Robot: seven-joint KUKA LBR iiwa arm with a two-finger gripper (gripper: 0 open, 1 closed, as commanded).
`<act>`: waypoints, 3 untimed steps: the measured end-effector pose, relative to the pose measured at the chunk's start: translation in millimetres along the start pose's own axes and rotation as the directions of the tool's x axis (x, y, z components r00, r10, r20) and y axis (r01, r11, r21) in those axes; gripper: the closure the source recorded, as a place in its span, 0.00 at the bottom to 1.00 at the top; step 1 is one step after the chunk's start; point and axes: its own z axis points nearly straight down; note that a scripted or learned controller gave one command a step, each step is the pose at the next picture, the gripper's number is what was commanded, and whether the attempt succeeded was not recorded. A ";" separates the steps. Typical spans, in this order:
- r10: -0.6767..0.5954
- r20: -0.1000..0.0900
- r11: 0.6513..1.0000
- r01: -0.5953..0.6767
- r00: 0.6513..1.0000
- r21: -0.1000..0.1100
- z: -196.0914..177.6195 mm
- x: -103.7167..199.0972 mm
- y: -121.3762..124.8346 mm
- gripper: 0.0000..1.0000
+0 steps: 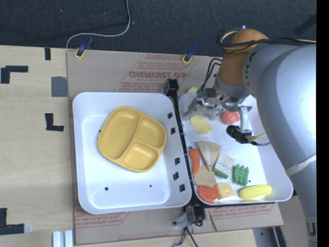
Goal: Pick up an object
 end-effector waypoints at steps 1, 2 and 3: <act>0.000 -0.002 1.000 0.000 1.000 0.000 -9.8 0.2 0.1 1.00; 0.000 -0.002 1.000 0.000 1.000 0.000 -9.2 0.3 0.0 0.00; 0.002 -0.003 1.000 -0.002 1.000 -0.001 0.2 -2.7 -41.8 0.00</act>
